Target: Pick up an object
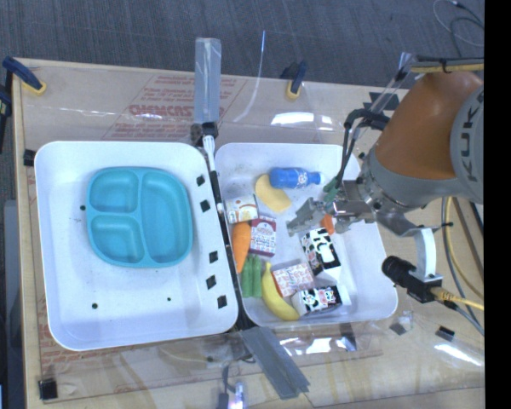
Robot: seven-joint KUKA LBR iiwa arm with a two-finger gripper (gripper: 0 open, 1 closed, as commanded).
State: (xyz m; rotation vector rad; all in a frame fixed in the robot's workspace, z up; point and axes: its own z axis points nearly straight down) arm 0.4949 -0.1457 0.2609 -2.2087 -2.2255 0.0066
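Note:
My gripper (313, 216) hangs over the middle of the right bin (368, 290), just above a black-and-white carton (321, 250). Something orange (327, 225) shows beside its fingers. Around it in that bin lie a blue bottle (294, 177), a yellow piece (272, 194), a carrot (241, 245), a red-and-white box (262, 236), a green vegetable (253, 276), a banana (275, 302), a second small box (293, 278) and another cow-print carton (321, 298). The view shows nothing held between the fingers.
The left bin (60, 254) holds a turquoise divided plate (140, 216). A black-marked divider (215, 245) separates the bins. The arm's orange band (422, 130) and grey wrist overhang the right bin's right side. Clamps stand along the bench's far edge.

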